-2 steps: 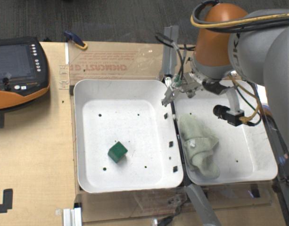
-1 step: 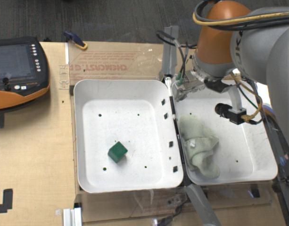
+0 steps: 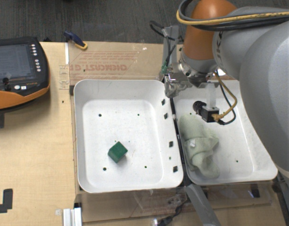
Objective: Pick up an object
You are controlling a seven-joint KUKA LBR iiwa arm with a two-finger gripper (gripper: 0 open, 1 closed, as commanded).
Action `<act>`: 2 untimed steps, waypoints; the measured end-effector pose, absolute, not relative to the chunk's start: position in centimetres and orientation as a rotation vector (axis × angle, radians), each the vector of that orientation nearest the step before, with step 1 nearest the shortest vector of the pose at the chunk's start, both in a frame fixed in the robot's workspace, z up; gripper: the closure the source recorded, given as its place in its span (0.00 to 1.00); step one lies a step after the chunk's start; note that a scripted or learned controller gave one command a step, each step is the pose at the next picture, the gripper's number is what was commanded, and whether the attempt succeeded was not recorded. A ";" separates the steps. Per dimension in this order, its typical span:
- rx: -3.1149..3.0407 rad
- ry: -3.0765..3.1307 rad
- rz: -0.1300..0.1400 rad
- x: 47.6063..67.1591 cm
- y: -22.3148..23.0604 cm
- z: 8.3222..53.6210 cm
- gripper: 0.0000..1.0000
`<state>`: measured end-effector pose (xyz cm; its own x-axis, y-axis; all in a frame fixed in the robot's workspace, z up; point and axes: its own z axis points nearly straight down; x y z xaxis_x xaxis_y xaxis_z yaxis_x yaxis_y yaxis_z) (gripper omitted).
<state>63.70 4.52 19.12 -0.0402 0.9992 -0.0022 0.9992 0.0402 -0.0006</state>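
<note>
White left bin (image 3: 87, 126) has open floor around a green block (image 3: 118, 151), low in the frame. The fingers (image 3: 171, 85) sit at the upper end of the divide between the bins, the block well apart to their lower left, a pale cloth (image 3: 199, 145) near at lower right. I cannot tell their spread.

Brown sheet (image 3: 104, 62): red upside-down print, apparently "CHEMCAST"; smaller lines beneath illegible.

teach pendant (image 3: 14, 72) far left | lettered cardboard (image 3: 106, 65) at back | blue clamp (image 3: 74, 39)
</note>
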 end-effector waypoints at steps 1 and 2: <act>2.478 1.933 -0.006 55.7 4.2 19.1 1.00; 2.681 1.642 -0.008 50.7 3.3 19.1 1.00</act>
